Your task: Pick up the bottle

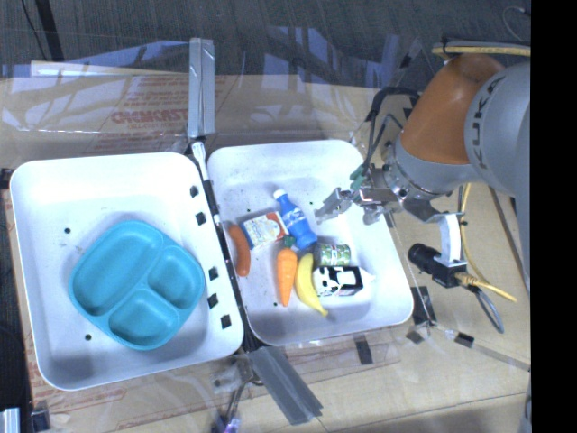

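The left bin (36,269), whose front edge comes closest to the viewer, carries a blue divided plate (137,282) lying flat toward its middle and front. Beside it, touching along a shared wall, sits the right bin (270,156), and all the small things are gathered in its front half. The bottle (295,220), blue with a white cap, lies on its side near the bin's centre, cap pointing toward the back edge and body slanting toward the front right. Against its left side lies a small red and white packet (261,229), and further left, by the bin's left wall, a red sausage-shaped piece (240,249). In front of the bottle an orange carrot (285,276) lies lengthwise, with a yellow banana (308,285) just beside it on the right. A green and white can (334,254) and a black and white carton (340,280) sit touching each other near the front right corner. The gripper (335,202) hangs over the right half of the right bin, just right of the bottle and apart from it, its fingers spread somewhat with nothing between them. Behind it the grey arm (491,142) with its orange band reaches in over the bin's right edge.
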